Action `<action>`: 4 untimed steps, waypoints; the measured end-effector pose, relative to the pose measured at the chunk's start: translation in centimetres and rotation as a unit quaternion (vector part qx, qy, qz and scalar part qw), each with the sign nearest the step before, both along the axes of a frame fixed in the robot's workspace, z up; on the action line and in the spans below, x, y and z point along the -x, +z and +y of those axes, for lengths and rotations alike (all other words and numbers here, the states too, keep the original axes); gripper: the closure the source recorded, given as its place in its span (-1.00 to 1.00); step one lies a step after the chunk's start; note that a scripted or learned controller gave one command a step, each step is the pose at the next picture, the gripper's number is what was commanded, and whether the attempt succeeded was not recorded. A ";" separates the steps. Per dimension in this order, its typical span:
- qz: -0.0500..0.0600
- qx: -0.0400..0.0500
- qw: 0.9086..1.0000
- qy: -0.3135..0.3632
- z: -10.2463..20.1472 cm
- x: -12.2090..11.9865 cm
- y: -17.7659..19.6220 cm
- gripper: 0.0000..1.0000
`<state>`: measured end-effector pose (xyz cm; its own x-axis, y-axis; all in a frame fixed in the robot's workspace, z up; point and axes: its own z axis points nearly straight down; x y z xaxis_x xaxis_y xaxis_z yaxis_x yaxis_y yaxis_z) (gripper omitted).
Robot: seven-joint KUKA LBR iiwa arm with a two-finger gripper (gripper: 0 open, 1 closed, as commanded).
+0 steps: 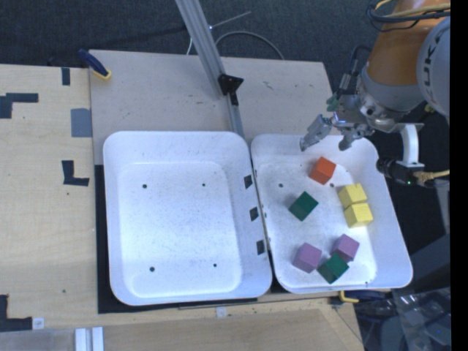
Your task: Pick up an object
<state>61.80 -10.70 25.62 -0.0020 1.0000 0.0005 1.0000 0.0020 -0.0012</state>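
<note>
On the bench, the right bin (387, 265) holds scattered blocks, and the gripper (326, 137), fingers spread and grasping nothing, hangs just above the orange block (322, 170), apparently lining up a grab.

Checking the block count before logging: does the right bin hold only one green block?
No: the right bin holds two green blocks, one near its middle and another at the front beside two purple ones.
</note>
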 end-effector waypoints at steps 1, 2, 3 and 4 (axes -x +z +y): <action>0.000 0.000 1.000 0.001 0.1 0.0 1.0 1.00; 0.004 0.000 1.000 0.000 0.6 0.0 -7.1 1.00; 0.000 -0.001 1.000 0.002 5.8 2.5 -4.3 1.00; -0.001 0.000 1.000 0.001 7.2 3.5 -2.3 1.00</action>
<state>58.34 -3.49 23.36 -0.0037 1.0000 0.0010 1.0000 0.0037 0.0008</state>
